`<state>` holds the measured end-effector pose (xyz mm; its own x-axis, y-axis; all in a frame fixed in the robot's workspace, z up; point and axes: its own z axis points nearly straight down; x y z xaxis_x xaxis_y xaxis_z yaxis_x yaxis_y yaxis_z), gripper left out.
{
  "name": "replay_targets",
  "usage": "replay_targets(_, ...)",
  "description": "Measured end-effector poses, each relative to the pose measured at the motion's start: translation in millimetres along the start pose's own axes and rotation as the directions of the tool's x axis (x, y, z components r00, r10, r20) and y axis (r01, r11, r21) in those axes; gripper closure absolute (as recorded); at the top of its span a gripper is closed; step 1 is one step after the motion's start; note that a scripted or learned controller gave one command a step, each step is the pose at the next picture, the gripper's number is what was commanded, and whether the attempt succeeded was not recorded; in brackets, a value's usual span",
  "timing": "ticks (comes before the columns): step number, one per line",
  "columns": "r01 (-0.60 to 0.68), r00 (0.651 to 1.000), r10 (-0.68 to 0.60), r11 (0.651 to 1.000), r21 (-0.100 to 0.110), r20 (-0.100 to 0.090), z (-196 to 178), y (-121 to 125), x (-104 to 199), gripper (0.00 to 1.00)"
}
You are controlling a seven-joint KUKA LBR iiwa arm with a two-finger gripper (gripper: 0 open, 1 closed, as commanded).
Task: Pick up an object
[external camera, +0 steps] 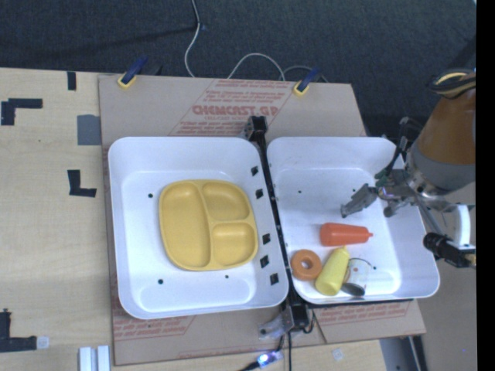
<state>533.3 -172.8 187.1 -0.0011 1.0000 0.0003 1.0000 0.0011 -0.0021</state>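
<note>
hand [370, 199] low; arm [448, 141] reaching from right

Dark blue carpet [325, 22] beyond a pale wooden bench [46, 230] topped with brown cardboard [224, 107].

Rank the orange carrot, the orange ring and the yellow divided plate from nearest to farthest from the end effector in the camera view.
From the end effector:
1. Orange carrot, right bin, just below it.
2. Orange ring, right bin's lower left corner.
3. Yellow divided plate, left bin.
</note>
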Motion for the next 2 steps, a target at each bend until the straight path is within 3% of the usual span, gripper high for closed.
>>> replay_targets(2, -0.001, 1.000, 0.001, 1.000, -0.005, -0.005, 100.3, 8.9, 4.4, 0.00)
